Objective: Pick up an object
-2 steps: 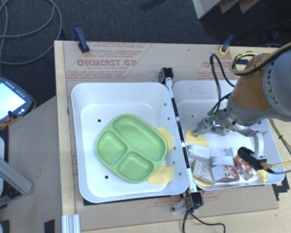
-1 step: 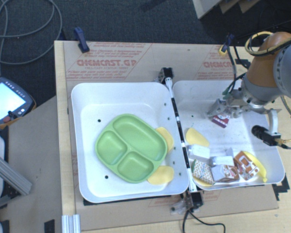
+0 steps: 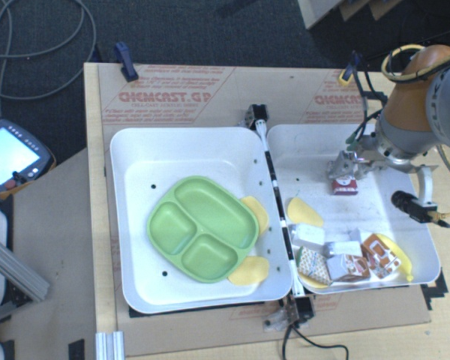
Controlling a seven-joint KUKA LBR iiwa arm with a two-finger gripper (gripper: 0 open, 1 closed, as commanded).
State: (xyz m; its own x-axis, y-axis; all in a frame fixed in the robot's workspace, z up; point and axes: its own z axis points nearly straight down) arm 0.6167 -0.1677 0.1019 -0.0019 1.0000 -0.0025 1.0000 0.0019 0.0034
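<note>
Claw [image 3: 346,172] over red packet [image 3: 345,187]; grip unclear.

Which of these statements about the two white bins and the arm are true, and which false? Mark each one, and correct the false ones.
1. A green divided tray lies in the left bin. True.
2. The gripper is over the left bin. False: it is over the right bin, near a small red and white object.
3. Most of the right bin's small objects are gathered along its near edge. True.
4. The green tray has a single undivided well. False: it has three compartments.
5. Pale yellow pieces show at the green tray's right side. True.
</note>
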